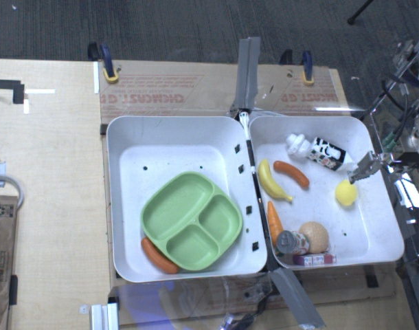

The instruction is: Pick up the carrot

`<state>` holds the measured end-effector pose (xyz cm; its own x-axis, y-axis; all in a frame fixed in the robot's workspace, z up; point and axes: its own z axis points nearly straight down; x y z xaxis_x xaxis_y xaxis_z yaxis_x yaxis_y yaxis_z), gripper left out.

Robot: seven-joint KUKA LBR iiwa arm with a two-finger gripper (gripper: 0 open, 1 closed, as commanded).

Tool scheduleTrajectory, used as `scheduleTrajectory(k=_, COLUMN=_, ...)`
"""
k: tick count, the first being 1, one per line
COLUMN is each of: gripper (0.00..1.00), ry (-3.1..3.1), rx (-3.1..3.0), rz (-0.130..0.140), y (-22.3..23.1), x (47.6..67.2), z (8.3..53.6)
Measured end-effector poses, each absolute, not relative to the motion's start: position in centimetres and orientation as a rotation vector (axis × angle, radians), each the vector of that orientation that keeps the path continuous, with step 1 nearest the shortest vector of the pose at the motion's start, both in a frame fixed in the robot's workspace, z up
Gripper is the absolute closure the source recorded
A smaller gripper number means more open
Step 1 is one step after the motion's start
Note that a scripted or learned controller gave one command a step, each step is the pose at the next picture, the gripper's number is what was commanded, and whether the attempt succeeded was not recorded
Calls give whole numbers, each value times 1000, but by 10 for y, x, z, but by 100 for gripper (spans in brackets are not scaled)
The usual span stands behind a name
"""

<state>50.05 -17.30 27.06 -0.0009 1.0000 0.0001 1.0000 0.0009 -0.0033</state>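
The carrot (273, 223) is a short orange taper lying lengthwise against the left wall of the right bin (374, 249), near its front. Its front end touches a small grey can (287, 242). A yellow banana (272, 181) lies just behind the carrot.
The right bin also holds a red-orange sausage (291, 174), a lemon (345, 194), a white black-spotted bottle (318, 152), a bread roll (314, 235) and a purple box (314, 259). In the left bin (127, 177), a green divided plate (191, 220) partly covers another sausage (159, 256). Metal frames and cables (400, 143) crowd the right edge.
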Motion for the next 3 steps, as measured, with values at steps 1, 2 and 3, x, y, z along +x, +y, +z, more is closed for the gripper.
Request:
scheduleTrajectory(k=1, gripper=0, ry=-2453, rx=-1960, rz=1, y=-124, x=477, z=110)
scheduleTrajectory(k=2, gripper=0, ry=-1570, rx=-2717, rz=6, y=-104, x=476, z=90)
scheduleTrajectory(k=3, gripper=100, ry=-1567, rx=-2718, rz=8, y=-105, x=476, z=99)
